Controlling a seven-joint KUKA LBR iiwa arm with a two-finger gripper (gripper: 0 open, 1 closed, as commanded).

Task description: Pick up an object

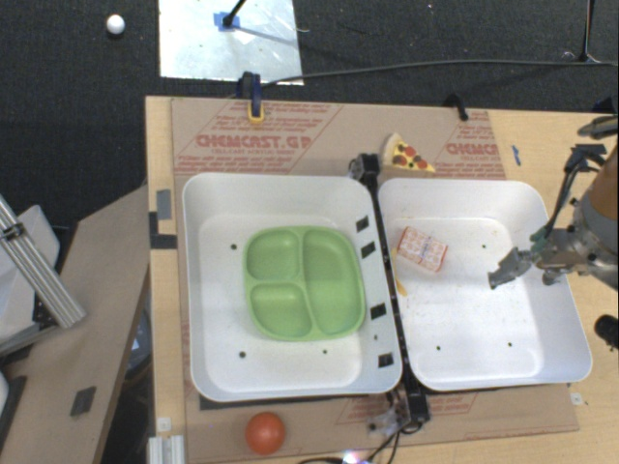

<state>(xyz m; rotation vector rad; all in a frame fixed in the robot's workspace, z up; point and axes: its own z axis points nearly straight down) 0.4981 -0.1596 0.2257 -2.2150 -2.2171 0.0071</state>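
A small pink and white waffle-patterned block (422,248) lies in the upper left part of the right bin (484,356). My gripper (522,277) hangs over the right side of that bin, well to the right of the block and apart from it. It is open, with bare bin floor between its fingers. A green divided plate (303,282) rests in the middle of the left bin (213,259).
A toy pizza slice (408,155) lies on the board just behind the right bin. An orange-red ball (265,432) sits on the bench in front of the left bin. A black divider (382,269) runs between the bins.
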